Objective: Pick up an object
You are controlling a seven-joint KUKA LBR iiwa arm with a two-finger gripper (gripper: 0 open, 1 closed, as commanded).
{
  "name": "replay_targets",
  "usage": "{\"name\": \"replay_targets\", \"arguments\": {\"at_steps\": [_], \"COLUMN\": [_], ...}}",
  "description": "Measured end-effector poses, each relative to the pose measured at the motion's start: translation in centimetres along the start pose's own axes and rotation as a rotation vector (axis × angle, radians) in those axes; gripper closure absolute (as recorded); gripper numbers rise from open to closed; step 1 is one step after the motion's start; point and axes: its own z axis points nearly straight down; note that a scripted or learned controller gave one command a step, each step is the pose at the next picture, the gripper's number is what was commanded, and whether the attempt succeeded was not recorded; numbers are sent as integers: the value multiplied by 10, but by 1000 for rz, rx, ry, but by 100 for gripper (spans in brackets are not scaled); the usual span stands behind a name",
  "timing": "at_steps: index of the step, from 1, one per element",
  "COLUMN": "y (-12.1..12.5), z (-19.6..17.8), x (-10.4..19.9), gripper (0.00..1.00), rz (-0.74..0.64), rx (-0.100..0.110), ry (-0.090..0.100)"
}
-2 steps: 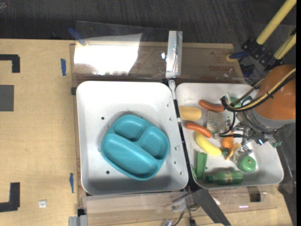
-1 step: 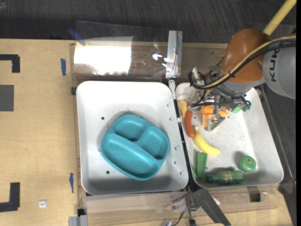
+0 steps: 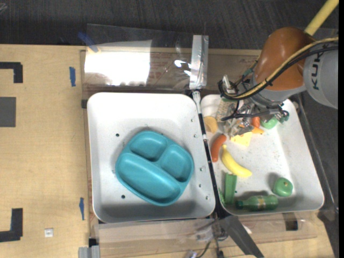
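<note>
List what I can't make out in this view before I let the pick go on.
- Hand: the arm's wrist and cables cover it, so finger state and any grip are unreadable.
- Items at the right bin's far end: partly hidden under the wrist; too small to identify.
- Green bottle: label too blurred to read.

You have one fixed camera, mounted above the bench (image 3: 37, 144) and tilted so you look down on it at a slant. It stands far enough back that both white bins sit whole in your picture: the left bin (image 3: 102, 112) near the middle, the right bin (image 3: 301, 160) toward the right edge. The bench's far edge runs across the upper part, dark floor (image 3: 161, 4) beyond it. The arm (image 3: 285, 52) enters from your upper right.
</note>
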Motion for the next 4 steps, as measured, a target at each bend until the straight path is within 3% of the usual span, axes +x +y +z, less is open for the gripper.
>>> {"name": "replay_targets", "arguments": {"at_steps": [1,2,3,4], "y": [4,41,61,17], "z": [-126,-128,-171,-232], "x": [-14,-46,-60,-34], "gripper": [100,100,100,100], "rz": [6,28,222,371], "rx": [2,-7,-4,1], "ry": [7,13,12,13]}}
